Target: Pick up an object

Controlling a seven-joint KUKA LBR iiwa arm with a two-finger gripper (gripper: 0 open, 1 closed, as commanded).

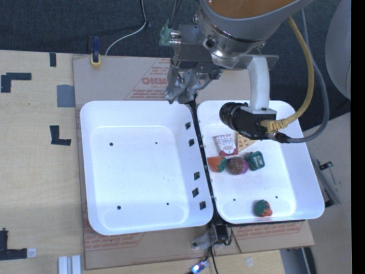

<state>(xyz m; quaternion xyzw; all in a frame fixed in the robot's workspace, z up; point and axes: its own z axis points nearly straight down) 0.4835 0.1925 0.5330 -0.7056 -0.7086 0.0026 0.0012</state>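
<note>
Gripper [181, 93] at divider's far end, finger state unclear; object cluster [235, 158] lies nearer camera, right of divider [199, 153].

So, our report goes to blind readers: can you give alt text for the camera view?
A grey robot arm's two-finger gripper hovers above the far end of the seam between two shallow white bins. The right bin holds a cluster of small colourful objects and a separate green-and-red object.

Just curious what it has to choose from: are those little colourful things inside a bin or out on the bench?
Inside: the small objects all lie within the right bin.
</note>
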